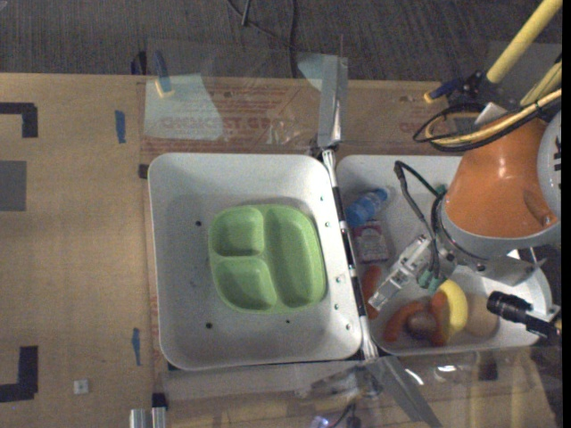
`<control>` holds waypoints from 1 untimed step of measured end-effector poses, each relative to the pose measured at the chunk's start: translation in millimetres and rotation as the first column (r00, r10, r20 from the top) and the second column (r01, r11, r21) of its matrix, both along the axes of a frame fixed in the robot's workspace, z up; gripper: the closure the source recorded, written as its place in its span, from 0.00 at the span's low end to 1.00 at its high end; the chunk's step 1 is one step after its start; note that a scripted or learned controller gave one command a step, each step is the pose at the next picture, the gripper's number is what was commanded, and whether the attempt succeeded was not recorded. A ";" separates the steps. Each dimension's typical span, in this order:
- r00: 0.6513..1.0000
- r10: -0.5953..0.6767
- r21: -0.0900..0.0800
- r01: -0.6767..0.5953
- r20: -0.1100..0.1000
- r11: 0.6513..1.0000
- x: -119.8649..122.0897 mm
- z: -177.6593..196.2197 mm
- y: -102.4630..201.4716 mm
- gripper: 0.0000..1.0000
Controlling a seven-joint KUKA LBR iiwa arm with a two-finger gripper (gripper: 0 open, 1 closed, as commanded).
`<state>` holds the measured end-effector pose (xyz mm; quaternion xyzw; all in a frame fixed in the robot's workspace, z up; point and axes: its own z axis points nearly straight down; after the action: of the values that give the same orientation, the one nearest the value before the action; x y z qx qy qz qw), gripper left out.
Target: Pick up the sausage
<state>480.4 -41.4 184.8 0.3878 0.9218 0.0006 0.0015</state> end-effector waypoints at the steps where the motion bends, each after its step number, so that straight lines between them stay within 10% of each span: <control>1: 0.999 0.042 -0.001 -0.042 0.002 0.999 -0.2 0.1 -33.4 0.00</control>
<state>480.2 -74.8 184.9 0.3682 0.9297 0.0005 0.0024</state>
